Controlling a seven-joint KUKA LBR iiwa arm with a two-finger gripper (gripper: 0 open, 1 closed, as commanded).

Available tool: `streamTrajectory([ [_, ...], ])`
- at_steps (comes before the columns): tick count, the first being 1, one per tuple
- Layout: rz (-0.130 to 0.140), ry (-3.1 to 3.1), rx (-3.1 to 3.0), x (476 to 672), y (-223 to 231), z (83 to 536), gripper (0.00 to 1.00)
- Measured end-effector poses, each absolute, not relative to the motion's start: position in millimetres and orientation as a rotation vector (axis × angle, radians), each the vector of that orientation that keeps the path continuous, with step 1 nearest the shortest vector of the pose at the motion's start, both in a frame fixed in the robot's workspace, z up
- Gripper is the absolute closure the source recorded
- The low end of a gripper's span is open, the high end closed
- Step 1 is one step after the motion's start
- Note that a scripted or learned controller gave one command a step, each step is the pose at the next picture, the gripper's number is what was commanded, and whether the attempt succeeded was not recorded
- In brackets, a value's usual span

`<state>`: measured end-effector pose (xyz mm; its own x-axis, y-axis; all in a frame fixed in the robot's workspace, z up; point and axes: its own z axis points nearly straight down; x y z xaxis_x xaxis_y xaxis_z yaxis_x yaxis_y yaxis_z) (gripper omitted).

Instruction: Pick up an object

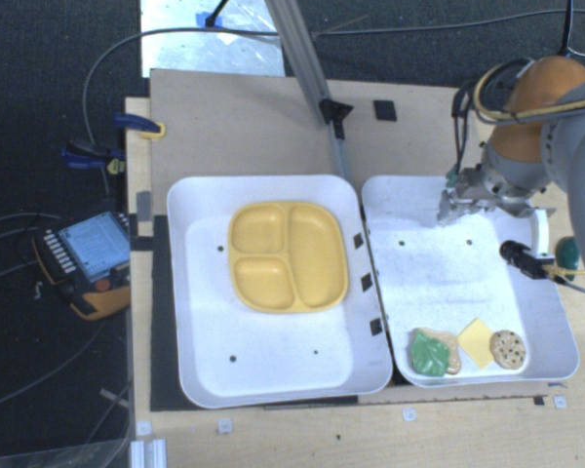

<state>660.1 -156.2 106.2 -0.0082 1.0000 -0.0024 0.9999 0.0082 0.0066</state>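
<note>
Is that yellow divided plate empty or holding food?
Empty: all three compartments of the yellow divided plate show bare yellow.

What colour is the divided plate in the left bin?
Yellow; the divided plate shows clearly in the camera view.

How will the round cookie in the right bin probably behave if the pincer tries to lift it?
The cookie looks flat and thin, so it probably lies low and offers little edge to grip. It appears small, likely light and stiff. It sits beside the bin wall, which may crowd the pincer.
</note>
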Motion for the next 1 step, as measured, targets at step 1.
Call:
streamTrajectory([
  [1, 0.005, 2.225, 2.211, 668.0, -157.3, 152.3, 1.00],
])
